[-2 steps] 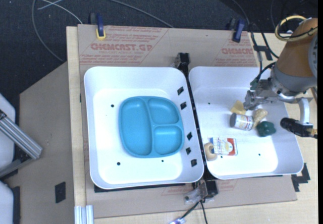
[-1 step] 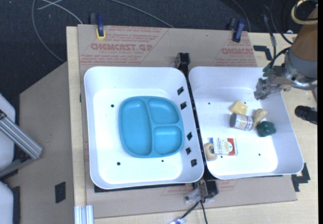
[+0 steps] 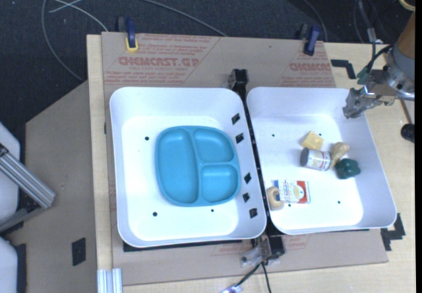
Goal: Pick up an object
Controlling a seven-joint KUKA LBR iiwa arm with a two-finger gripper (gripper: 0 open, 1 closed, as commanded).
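The right bin (image 3: pixel 290 108) holds a cluster of small objects: a yellow block (image 3: pixel 312 140), a small jar lying on its side (image 3: pixel 317 160), a tan piece (image 3: pixel 339 150), a dark green lump (image 3: pixel 347 168), and a red-and-white packet (image 3: pixel 292 191) with a tan bit (image 3: pixel 274 198) at its left end. My gripper (image 3: pixel 355 104) hovers at the bin's upper right rim, above and to the right of the cluster, with nothing visible between its fingers.
The left bin (image 3: pixel 132 113) carries a blue divided plate (image 3: pixel 197 165). Black clips (image 3: pixel 239 136) line the seam between the bins. Clamps (image 3: pixel 132 37) hold the cardboard board at the back. Cables run across the dark floor behind.
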